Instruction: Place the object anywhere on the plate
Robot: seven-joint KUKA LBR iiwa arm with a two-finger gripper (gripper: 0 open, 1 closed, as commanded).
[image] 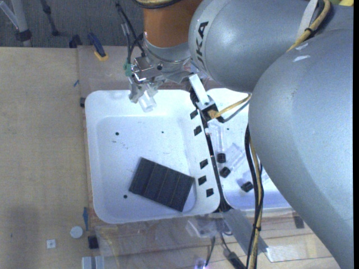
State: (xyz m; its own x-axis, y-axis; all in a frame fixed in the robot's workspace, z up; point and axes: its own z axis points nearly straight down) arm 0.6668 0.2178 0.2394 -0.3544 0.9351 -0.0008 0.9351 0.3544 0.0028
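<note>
**Hovering at the far rim of the left bin**

Looking down on the bench [39, 122], we see the pincer [141, 98] at the end of the grey arm [241, 43], just under the orange band [165, 15]. It sits over the far rim of the left white bin [92, 150]. We cannot tell whether it is apart or together, as its pale tip blends into the white rim behind it. We see nothing held in it.

The task's object, as far as we can judge, is the dark ribbed rectangular slab [161, 184]. It lies flat on the bin floor, well apart from the pincer, nearer to us and a little to the right of it. It is turned at a slant to the bin walls, and its right corner sits close to the wall shared with the right bin [269, 198].

To the right of the pincer and nearer to us, a row of small black tabs [203, 164] runs along that shared wall. Past them, in the right bin, we make out a few clear pieces with black bits [224, 171], too blurred to name. A yellow cable [255, 206] hangs from the arm on that side.

Behind the pincer and to its left, a blue clamp [100, 49] rests at the bench edge. Far in front of it and to the left, a small round disc [76, 232] lies on the bench outside the bin.
</note>
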